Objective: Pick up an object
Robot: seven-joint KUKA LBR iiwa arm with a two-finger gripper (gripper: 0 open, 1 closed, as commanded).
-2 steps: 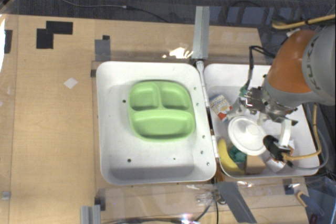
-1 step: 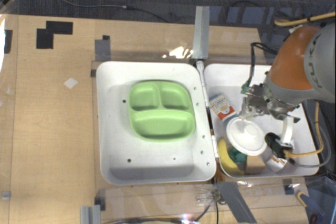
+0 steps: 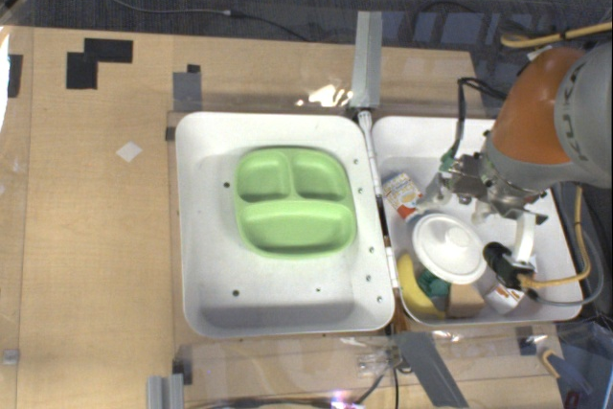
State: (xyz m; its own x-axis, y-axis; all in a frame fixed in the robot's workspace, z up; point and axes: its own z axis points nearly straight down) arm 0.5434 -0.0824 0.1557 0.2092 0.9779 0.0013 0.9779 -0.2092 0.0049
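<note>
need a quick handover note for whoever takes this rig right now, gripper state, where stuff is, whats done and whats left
Gripper: low over the right bin, above the clutter; nothing seen between its fingers.
Things: white round lid or bowl, small red-and-white packet, yellow item and tan block, all in the right bin. Green divided tray lies alone in the left bin.
Done: arm positioned over the right bin.
Left: grasp one object and lift it.

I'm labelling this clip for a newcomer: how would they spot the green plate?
Two white bins sit side by side on the bench; look in the left bin. The green plate lies flat at its middle, split into three compartments and lying alone, while the right bin holds a clutter.
</note>
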